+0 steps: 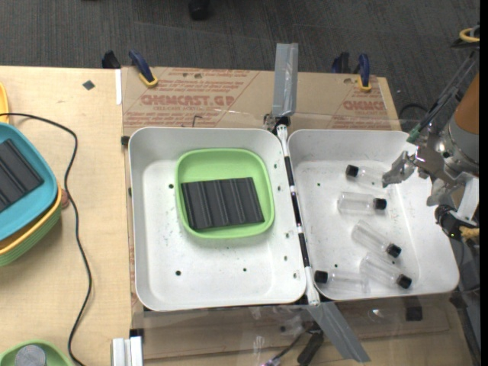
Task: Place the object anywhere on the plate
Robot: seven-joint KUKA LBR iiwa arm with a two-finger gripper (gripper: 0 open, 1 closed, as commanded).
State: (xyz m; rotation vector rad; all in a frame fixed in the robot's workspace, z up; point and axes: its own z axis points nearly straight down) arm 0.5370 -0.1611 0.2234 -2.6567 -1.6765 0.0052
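Note:
A green square plate [224,164] holding a dark ridged insert [223,203] sits in the left white bin [152,265]. Several clear plastic tubes with black caps lie in the right bin [427,284]: one near the back [363,173], one in the middle [360,202], one lower right [372,238], and others along the front [383,271]. My gripper [417,183] hovers over the right bin's right side, above and to the right of the tubes. It is open, with nothing between its fingers [394,172].
A stack of teal and yellow-green trays [23,185] stands at the far left on the wooden bench, with a black cable [75,204] running beside it. Cardboard with blue clamps [142,67] lies behind the bins.

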